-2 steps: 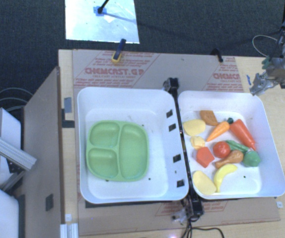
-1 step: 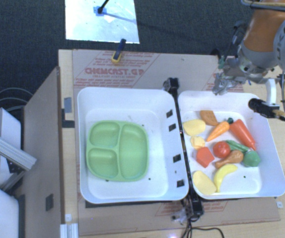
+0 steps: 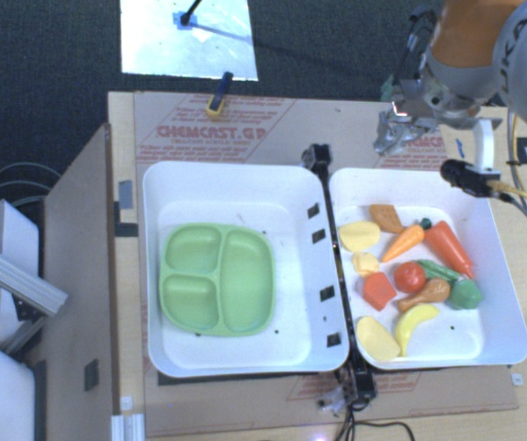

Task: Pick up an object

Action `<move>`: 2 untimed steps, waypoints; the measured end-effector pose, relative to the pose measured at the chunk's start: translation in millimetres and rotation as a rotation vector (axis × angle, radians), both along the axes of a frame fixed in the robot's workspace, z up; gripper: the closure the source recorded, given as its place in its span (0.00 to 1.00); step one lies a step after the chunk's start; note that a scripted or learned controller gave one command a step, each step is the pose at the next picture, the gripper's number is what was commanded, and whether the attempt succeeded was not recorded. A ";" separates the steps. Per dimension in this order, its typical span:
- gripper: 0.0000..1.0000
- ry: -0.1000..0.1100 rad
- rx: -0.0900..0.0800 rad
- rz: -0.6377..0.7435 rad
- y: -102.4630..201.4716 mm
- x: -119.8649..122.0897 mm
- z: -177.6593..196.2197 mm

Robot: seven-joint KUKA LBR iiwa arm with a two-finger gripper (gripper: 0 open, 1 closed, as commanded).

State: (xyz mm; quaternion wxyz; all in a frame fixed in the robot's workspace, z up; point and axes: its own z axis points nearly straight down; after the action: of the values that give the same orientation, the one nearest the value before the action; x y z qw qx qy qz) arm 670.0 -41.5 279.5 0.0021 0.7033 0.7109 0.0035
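Left bin point(image 3: 176, 186): holds one green divided plate point(image 3: 217, 278), lying flat, three compartments, nothing in them. A row of black clips point(image 3: 323, 237) runs down the seam where the two bins meet.

Right bin point(image 3: 502, 283): pile of toy food, clustered in the middle and toward the near edge. Pale yellow piece point(image 3: 359, 236) at the left of the pile; small orange carrot point(image 3: 403, 242) just beside it, tilted; larger red-orange carrot point(image 3: 448, 247) to the right. Below these a red tomato point(image 3: 409, 275), a red block point(image 3: 378, 290), a brown drumstick point(image 3: 426, 293), a green round piece point(image 3: 465, 293). Yellow banana point(image 3: 414, 322) nearest the front, touching a pale yellow oval point(image 3: 376, 337).

Gripper point(image 3: 394, 138): above the bench behind the right bin's far edge, well apart from the food, nothing between its fingers. Open or closed: cannot tell at this angle
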 end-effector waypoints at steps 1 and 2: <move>1.00 0.005 0.000 -0.001 63.0 -1.1 -7.9; 1.00 0.011 0.002 0.002 154.1 -15.6 -53.8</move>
State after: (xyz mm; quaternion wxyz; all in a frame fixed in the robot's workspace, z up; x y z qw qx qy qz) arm 654.4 112.6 225.7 -0.0025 0.7026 0.7116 0.0005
